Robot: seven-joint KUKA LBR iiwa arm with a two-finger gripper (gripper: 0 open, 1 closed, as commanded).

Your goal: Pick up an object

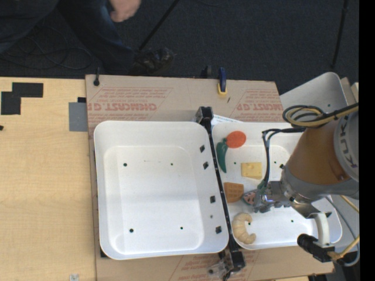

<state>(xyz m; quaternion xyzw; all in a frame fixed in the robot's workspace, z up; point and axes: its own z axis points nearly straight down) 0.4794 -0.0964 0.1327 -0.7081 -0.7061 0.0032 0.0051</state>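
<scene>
Table carries two white bins side by side: left bin and right bin, which holds all the items. Arm comes in from the right and covers much of the right bin.

Gripper sits low over the right bin's middle, pointing toward the divider. Can't tell the state of the fingers; the tips are a blur of metal, and nothing is visibly held between them.

Nearest candidate: brown block, just beside the fingers on the divider side, roughly level with them. It looks squarish, so no strong long axis to align to.

Others, relative to the fingers:
- pale croissant-shaped piece: near, on the side toward the camera and slightly toward the divider; curved, long axis roughly along the divider.
- yellow block: near, on the far side.
- red-orange round item: further beyond the yellow block.
- green pepper-like item: against the divider, long axis along it.

My read: the brown block needs the shortest move, a small shift toward the divider.
</scene>
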